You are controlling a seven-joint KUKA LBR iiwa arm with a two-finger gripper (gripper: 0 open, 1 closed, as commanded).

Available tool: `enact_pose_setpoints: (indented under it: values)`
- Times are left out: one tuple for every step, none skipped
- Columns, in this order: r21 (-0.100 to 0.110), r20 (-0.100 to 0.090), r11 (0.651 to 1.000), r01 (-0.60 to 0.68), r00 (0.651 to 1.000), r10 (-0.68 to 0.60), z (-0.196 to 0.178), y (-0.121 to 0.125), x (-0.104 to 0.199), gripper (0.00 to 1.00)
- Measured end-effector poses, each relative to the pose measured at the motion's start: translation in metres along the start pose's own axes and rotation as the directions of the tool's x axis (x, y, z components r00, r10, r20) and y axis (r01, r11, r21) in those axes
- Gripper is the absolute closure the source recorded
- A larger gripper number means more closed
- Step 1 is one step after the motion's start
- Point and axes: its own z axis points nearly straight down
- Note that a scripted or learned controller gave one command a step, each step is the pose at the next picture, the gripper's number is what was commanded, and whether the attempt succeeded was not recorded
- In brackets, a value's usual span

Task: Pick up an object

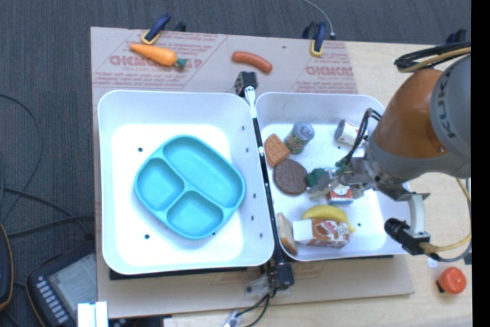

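The right white bin point(367, 105) holds several small items: a tin can point(300, 137), an orange waffle-like piece point(276, 150), a round brown cookie point(290, 177), a small dark green item point(316, 179), a yellow banana point(325, 212), a brown and white carton point(328, 233) and a white cup point(346, 133). My gripper point(337, 184) is low in this bin, just right of the green item and above the banana. A small red and white piece point(341, 194) lies right under it. The arm's grey and orange body hides the bin's right part.
The left white bin point(115, 165) holds a blue three-compartment plate point(189, 186). Behind the bins, a toy carrot point(157, 55) and a sausage point(252, 61) lie on the cardboard. Clamps sit at the cardboard's back edge. An orange cap point(452, 281) lies on the bench at the lower right.
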Motion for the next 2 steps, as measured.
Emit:
enact_pose_setpoints:
  values:
    - [-0.026, 0.016, 1.000, -0.005, 1.000, 0.005, 0.0332, -0.0146, 0.0281, 0.00]
    - [-0.027, 0.015, 1.000, -0.005, 1.000, 0.005, 0.0334, -0.0168, 0.0287, 0.00]
